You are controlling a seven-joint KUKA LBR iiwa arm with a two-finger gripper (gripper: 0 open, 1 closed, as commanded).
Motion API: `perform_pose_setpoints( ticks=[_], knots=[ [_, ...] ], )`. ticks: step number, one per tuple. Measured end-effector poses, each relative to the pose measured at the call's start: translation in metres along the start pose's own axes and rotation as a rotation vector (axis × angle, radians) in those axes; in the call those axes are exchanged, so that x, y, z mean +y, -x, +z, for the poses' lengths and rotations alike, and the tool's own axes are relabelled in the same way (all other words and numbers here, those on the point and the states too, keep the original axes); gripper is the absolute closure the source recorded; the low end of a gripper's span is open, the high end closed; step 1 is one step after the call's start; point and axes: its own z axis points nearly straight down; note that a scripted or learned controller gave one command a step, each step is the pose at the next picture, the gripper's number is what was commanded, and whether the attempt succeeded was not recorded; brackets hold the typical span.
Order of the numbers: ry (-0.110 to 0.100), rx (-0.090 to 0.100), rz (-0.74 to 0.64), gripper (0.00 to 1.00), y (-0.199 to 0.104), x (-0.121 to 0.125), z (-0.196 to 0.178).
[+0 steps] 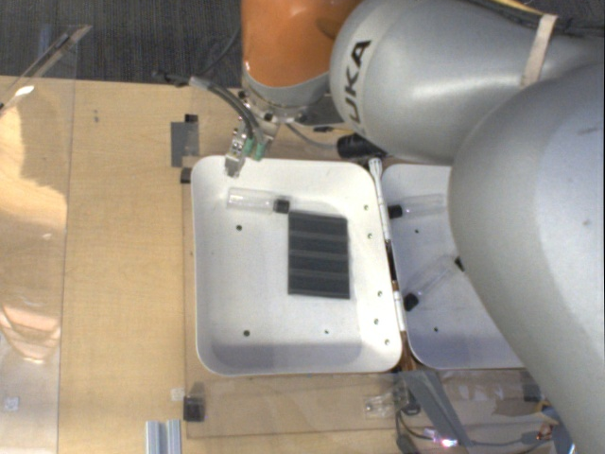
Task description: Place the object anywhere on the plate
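Since the dark ribbed plate (319, 253) lies mid-bin, we aim there. Beyond it, a clear tube (255, 199) (the likely object) rests on the left bin (284, 353) floor. Farthest, the pincer (244, 149) hovers over the rim; spread indiscernible.

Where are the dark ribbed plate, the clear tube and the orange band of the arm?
dark ribbed plate (319, 254): camera view, middle of its ribbed top.
clear tube (253, 198): camera view, middle of its clear body.
orange band (284, 26): camera view, its lit front.
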Motion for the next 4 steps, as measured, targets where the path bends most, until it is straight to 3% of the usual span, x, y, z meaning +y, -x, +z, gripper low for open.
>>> perform_pose_setpoints(
  ticks=[1,2,3,4],
  knots=[
    [0.0,0.003,-0.492,1.0,-0.004,-0.002,0.069],
    [0.002,-0.001,-0.454,1.0,0.008,0.004,0.009],
    [0.0,-0.001,-0.108,1.0,0.007,0.004,-0.011],
    [-0.005,0.003,0.353,1.0,-0.006,-0.02,0.119]
  ],
)
